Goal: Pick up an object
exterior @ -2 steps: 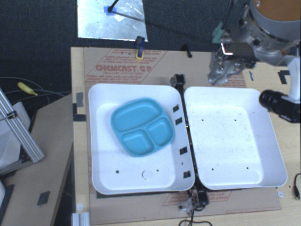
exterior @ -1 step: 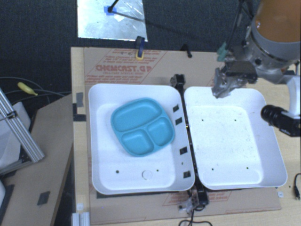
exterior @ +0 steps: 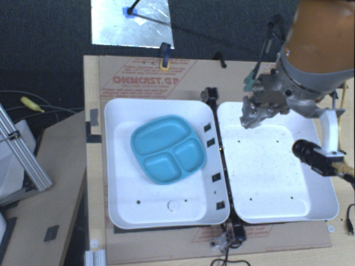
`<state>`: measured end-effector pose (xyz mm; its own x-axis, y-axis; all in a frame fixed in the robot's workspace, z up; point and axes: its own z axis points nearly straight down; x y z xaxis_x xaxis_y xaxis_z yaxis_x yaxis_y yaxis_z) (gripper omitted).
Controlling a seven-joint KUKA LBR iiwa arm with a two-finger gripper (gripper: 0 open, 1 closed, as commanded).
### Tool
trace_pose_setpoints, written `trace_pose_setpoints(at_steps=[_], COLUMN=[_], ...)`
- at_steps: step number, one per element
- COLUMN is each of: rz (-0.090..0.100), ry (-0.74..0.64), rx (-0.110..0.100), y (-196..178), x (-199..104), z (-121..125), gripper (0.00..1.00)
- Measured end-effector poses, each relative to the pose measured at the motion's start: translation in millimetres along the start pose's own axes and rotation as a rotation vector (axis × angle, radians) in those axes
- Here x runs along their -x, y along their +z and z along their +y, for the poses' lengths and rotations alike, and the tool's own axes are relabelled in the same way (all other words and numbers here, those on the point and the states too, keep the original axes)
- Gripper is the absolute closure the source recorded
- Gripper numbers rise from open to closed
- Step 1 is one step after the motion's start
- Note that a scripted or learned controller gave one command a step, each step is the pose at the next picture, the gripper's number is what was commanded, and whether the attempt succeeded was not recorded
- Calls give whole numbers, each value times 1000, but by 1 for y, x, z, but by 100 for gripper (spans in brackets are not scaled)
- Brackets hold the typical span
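So the setup is a tabletop (exterior: 144, 73) covered in tan printed cardboard, sitting on dark carpet, with a shiny square of foil-looking sheet (exterior: 130, 15) lying on the floor up top. Off to the far left there's a slanted aluminium rail (exterior: 22, 154).

Going left to right: the left shallow white plastic bin (exterior: 119, 201) has the only obvious thing to grab, a light blue plastic plate with three compartments (exterior: 168, 148). It lies flat, a bit rotated, roughly in the middle of that bin and not touching the walls. A black divider strip (exterior: 216, 148) runs between the two bins.

The right shallow white plastic bin (exterior: 277, 204) just has bare speckled floor as far as I can see. The grey claw (exterior: 252, 118) hangs over its upper left corner, near the divider, hung from the grey arm with the orange band (exterior: 321, 26). Can't tell whether it's released or clenched, it's a blurry clump from this angle, and I see nothing in it. A black cylinder-shaped part (exterior: 310, 155) sticks out at the right edge of the bin.

My read: this is the approach stage, no grasp made. Next move would need the claw to cross the divider to the left, get over the plate, and come down on a rim or a compartment ridge, since a flat plate is awkward to pinch.
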<state>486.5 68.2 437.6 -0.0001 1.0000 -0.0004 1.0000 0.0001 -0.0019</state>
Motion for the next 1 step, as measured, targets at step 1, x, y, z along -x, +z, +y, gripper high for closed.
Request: trace_pose_setpoints(at_steps=[1], rz=[3], ry=[-9], rx=[9], y=[-49], x=[-52], z=[0], gripper=[100])
